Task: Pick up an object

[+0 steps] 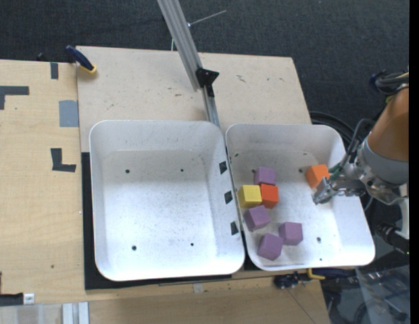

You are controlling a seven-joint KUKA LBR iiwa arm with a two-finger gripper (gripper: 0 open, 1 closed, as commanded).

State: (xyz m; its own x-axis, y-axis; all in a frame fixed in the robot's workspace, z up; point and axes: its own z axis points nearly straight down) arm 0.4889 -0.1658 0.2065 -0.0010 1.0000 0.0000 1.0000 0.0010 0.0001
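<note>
The right bin [344, 248] holds several small blocks. An orange block [316, 174] lies near its right wall. Toward the middle sit a purple block [266, 175], a yellow block [250, 195] and a red-orange block [269, 194] touching it. Three more purple blocks [257, 217] [290, 232] [269, 246] lie nearer the front. My gripper [324, 194] is low inside the right bin by its right wall, just below and to the right of the orange block. Nothing is visibly held in it.
The left bin [101, 181] stands beside the right one, sharing a raised middle rim [226, 181]. A metal rail [182, 32] slants down from the top to the bins' back edge. A blue and yellow clamp [81, 59] lies at the bench's far left.
</note>
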